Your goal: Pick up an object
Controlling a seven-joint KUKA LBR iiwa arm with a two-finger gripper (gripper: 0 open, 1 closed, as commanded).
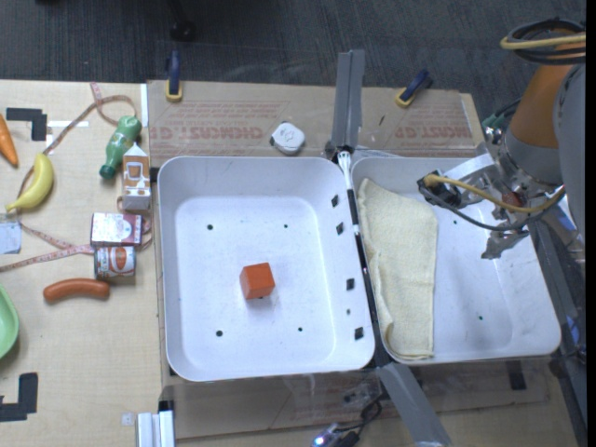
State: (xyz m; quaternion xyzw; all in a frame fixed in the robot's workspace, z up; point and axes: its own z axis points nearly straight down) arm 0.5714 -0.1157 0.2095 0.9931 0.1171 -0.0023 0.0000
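Orange block (257, 280) sits near the middle of the left bin (186, 343), nothing touching it. Right bin (521, 343) has a cream towel (402, 268) folded along its left wall. Claw (498, 240) hangs over the right side of the right bin, well apart from the block; can't tell how far open it is, nothing seen in it. Beyond the bins on the bench: white tape measure (288, 138), two clamps
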